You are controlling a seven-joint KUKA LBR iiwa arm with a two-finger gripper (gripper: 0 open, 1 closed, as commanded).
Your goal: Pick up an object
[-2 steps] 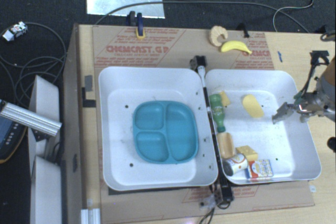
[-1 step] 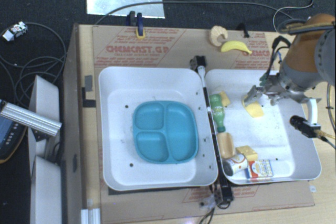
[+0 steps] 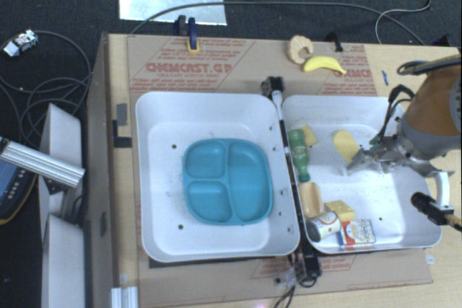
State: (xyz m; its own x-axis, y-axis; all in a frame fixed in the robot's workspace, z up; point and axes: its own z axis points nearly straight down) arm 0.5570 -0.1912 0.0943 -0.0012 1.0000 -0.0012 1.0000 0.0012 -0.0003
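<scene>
My gripper [image 3: 369, 158] hangs low inside the right bin [image 3: 404, 226], at the end of the grey arm with its orange band [image 3: 433, 106]. Just left of it lies a yellow block [image 3: 345, 144], close to the gripper; whether they touch is unclear. A green bottle [image 3: 297, 154] lies along the bin's left wall, with a small yellow piece [image 3: 309, 135] beside it. Near the front left corner sit a tan oblong item [image 3: 310, 198], a yellow wedge [image 3: 341, 210], a small can [image 3: 325, 227] and a white carton [image 3: 358, 232].
The left bin [image 3: 148, 155] holds a blue divided plate [image 3: 227, 180]. On the cardboard behind the bins lie a banana [image 3: 323, 65] and a tan ring-shaped item [image 3: 299, 48]. A black divider [image 3: 283, 155] runs between the bins. Cables trail over the floor.
</scene>
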